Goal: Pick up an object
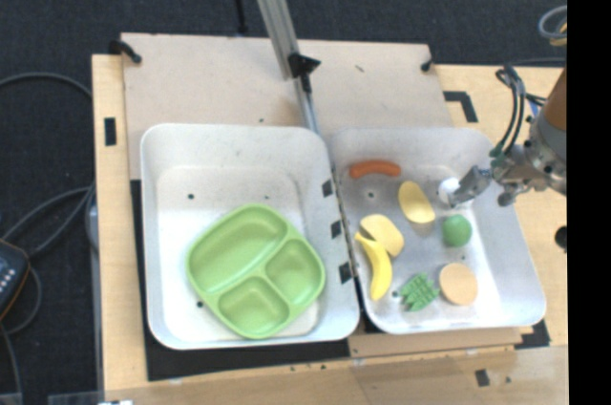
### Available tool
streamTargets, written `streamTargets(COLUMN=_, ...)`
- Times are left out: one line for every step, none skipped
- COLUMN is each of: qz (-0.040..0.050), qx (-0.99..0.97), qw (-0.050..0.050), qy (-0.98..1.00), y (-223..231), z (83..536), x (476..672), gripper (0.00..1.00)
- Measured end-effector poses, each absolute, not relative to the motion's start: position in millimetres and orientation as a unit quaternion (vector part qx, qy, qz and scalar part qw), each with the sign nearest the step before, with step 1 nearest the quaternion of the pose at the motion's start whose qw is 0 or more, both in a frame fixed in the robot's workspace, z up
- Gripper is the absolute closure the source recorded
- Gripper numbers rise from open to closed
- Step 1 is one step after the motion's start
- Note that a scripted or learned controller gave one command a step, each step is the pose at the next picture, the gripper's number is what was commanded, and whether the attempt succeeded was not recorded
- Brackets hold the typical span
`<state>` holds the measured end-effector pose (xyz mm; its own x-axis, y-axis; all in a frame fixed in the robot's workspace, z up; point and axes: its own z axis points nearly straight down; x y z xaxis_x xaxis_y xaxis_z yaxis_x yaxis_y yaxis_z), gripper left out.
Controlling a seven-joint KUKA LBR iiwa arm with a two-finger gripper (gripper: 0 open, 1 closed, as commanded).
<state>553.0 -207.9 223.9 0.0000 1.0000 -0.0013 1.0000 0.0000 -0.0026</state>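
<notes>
Toys crowd the right bin (520,241); the gripper (458,189) reaches in from the right, low over its upper part, and whether it is open or shut I cannot tell. Nearest is the green ball (457,230), just below the tip; the pale yellow chip-shaped piece (416,202) lies just to its left, long axis running up-down. Judged from this, a short drop toward the ball is the likeliest pick. Banana (378,267) and sausage (374,169) lie farther left.
</notes>
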Motion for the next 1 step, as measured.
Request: streamTargets(qz=0.0013, qx=-0.707, qw=0.001, qy=-0.707, y=-207.8, z=181.6, x=554.3, gripper=0.0)
